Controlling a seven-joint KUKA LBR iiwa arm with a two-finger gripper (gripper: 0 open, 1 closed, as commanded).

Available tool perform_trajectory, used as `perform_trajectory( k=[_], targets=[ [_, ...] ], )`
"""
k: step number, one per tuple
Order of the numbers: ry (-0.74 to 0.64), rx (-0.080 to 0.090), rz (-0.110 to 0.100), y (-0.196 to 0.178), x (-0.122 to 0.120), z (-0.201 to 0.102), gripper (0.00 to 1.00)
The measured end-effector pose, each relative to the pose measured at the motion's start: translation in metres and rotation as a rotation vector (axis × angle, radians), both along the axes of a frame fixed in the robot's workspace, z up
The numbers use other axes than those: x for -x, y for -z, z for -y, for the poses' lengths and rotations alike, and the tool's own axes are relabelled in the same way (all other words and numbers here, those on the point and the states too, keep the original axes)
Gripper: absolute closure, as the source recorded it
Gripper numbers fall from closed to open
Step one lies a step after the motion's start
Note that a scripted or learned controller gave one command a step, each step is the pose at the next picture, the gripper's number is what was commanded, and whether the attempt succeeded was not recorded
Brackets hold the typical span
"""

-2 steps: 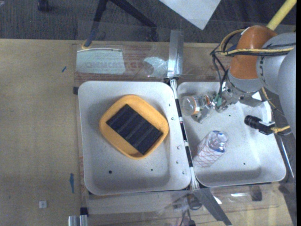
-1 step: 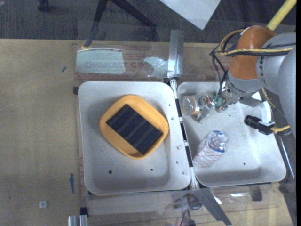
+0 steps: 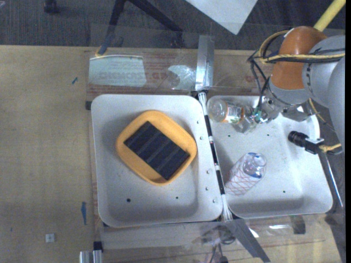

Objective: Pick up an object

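My gripper (image 3: 253,117) hangs low over the far part of the right bin (image 3: 285,199), below the arm's orange band (image 3: 293,59). It is right against the near end of a small clear bottle with an orange label (image 3: 224,111), which lies on its side in the bin's far left corner. Whether it has hold of the bottle is hidden. A clear plastic bottle with a red criss-cross pattern (image 3: 245,172) lies tilted in the middle of the right bin. In the left bin (image 3: 109,201) rests a yellow-orange rounded block with a dark ribbed panel on top (image 3: 156,146).
A short black cylinder (image 3: 300,138) sticks out over the right side of the right bin, beside a yellow cable. The bins meet at a ridge (image 3: 214,158). A clear bag (image 3: 181,75) and a metal bracket (image 3: 205,64) lie behind the bins.
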State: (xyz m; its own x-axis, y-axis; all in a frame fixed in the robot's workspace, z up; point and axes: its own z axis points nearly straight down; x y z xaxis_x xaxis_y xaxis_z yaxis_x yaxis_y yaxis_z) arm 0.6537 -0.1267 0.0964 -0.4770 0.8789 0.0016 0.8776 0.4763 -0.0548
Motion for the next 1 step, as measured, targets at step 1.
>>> perform_trajectory(
  k=[1],
  targets=[
    [0.000,-0.005,-0.010,0.0020,0.0018,-0.0021,0.00]
  ],
)
